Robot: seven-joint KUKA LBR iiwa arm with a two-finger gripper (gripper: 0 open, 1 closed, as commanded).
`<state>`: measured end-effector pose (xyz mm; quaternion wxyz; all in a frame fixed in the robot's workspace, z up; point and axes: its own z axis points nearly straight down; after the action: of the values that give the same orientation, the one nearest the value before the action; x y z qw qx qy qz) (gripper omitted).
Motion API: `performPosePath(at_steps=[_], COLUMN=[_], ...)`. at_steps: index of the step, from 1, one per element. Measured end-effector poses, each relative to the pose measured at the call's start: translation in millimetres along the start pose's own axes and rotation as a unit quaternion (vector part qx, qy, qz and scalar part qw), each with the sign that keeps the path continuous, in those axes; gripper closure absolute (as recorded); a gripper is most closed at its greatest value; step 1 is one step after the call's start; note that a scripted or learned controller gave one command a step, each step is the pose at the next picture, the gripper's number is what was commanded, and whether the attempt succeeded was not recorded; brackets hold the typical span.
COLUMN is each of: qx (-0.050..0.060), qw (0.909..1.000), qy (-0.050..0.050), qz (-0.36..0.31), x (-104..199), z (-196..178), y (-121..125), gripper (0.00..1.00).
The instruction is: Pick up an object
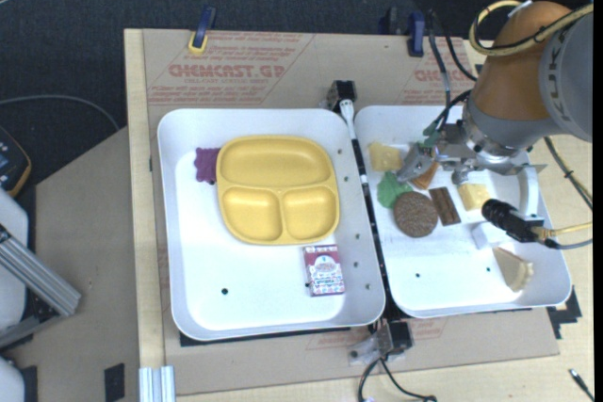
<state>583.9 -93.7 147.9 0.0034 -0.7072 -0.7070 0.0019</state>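
My gripper hangs low over the back middle of the right bin, under the arm's orange band. Right beneath it lies a small orange piece. Close in front of it are a round brown cookie, a dark brown bar and a yellow cheese-like block. A green item and a pale yellow piece lie to its left. Nothing is visibly lifted.
A beige wedge rests at the right bin's front right. The left bin holds a yellow divided plate, a purple item and a small red-and-white box. A black cable connector juts out beside the arm.
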Motion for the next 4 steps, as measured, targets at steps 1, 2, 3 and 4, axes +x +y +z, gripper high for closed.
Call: performPosePath(at_steps=[1, 2, 3, 4], qx=[0.0, -0.003, -0.005, -0.007], qw=[1.0, 1.0, 1.0, 1.0], qy=[0.0, 0.0, 0.0, -0.002], qz=[0.0, 0.0, 0.001, -0.001], x=[1.0, 1.1, 1.3, -3.9], z=[63.2, 62.6, 50.7, -0.1], y=[-2.5, -2.3, -0.9, 8.9], gripper=[0.0, 0.0, 1.0, 1.0])
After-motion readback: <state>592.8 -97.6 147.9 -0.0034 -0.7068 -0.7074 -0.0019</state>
